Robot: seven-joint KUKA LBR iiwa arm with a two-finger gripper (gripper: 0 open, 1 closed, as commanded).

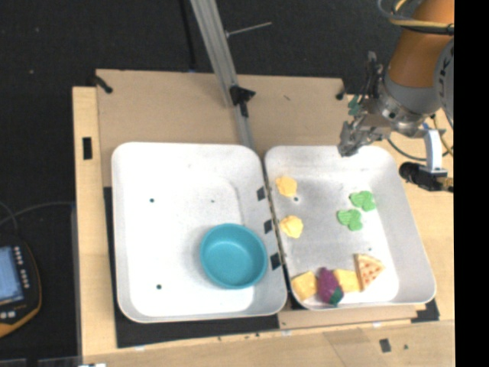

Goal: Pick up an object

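Over the right bin's (397, 176) upper right corner hangs the end effector (350, 145), its state unclear; yellow, green and purple pieces lie below it.

A light wooden bench (88, 205) is sitting on a dark floor (76, 21). A brown board (168, 105) is lying flat on the back part of the bench. Two white bins are sitting side by side on the bench, and they are touching in the middle. The left bin (153, 159) is sitting closer to the bench's edge. The right bin (328, 167) is sitting just beside it. Small black clips (271, 224) are sitting where the two bins are meeting. A grey metal pole (218, 44) is leaning up from behind the bins. A yellow and black box with a screen (14, 285) is lying on the floor at the far left.
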